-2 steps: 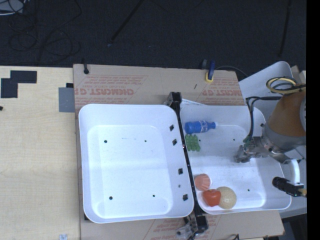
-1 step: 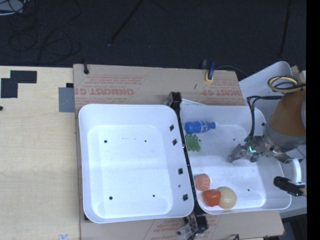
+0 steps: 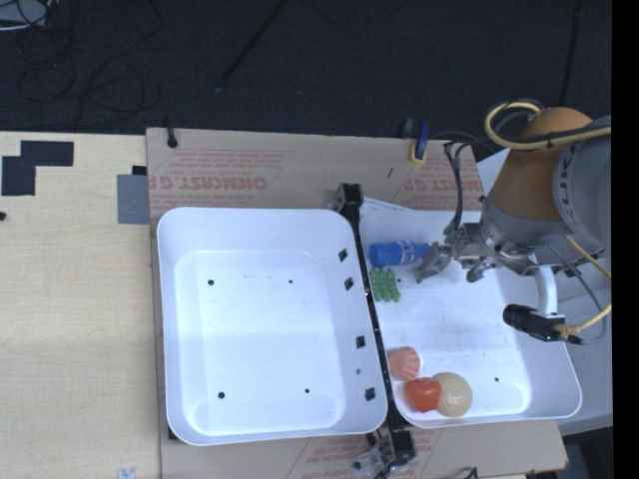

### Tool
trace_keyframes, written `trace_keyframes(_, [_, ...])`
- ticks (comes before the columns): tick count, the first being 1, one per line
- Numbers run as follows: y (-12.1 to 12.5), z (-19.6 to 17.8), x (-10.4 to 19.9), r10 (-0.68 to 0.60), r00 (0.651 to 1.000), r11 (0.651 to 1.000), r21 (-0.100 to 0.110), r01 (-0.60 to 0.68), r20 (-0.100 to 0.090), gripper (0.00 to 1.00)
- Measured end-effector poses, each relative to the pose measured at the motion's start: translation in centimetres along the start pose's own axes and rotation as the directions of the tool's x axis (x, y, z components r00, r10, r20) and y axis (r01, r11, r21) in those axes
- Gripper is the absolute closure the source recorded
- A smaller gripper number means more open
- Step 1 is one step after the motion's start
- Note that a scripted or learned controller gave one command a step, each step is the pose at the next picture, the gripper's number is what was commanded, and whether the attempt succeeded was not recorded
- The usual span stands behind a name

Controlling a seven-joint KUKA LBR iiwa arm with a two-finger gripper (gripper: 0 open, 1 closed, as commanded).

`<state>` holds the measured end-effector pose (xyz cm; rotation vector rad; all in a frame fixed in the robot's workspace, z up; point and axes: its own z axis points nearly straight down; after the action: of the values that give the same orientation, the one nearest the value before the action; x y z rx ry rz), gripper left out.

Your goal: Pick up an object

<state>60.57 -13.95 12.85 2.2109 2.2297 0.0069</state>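
Right bin (image 3: 559,387): blue bottle (image 3: 397,254) and green piece (image 3: 385,285) near the divider, far end; three round fruits (image 3: 429,387) clustered in the near corner. Claw (image 3: 451,259) just beside the bottle, spread, holding nothing, likely lining up a grasp.

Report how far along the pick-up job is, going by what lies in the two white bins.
Done: nothing lifted. The blue bottle, green leafy piece, pink ball, red tomato-like ball and cream round ball all lie in the right white bin. In hand: the gripper sits low beside the bottle, without visibly holding it. Left: grasp and lift.
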Motion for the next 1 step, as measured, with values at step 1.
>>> trace_keyframes(1, [-3.75,-6.11,-4.28,0.012,1.0,1.0,0.004,-0.012,0.004,0.0])
